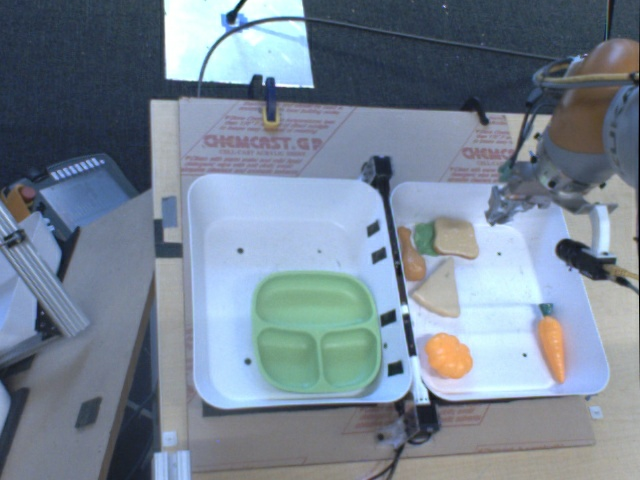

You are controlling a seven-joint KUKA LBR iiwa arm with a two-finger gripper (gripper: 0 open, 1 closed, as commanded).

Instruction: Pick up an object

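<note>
**Over the right bin, jaws hang near the toast**

Just left of the jaws [503, 208] and slightly below them in the view lies a tan slice of toy toast [455, 238], resting on the floor of the right bin [500, 288] with a green leafy piece [425, 236] tucked against its far side. Whether the jaws stand wide or narrow cannot be told; they are small and dark against the white bin, and nothing is seen between them. Farther from the jaws, past the green piece, an orange-brown sausage shape [409, 254] lies along the bin's left wall. Below the toast sits a pale wedge-shaped piece [440, 290], and below that, nearer the camera, a round orange toy [448, 355]. A toy carrot [552, 344] lies well below the jaws, near the bin's right wall, green top pointing up the view. Across the divider, well apart from the jaws, the left bin [230, 228] holds a green compartment tray [315, 330] at its near side. Both bins sit on a cardboard-covered desk [300, 138].
</note>
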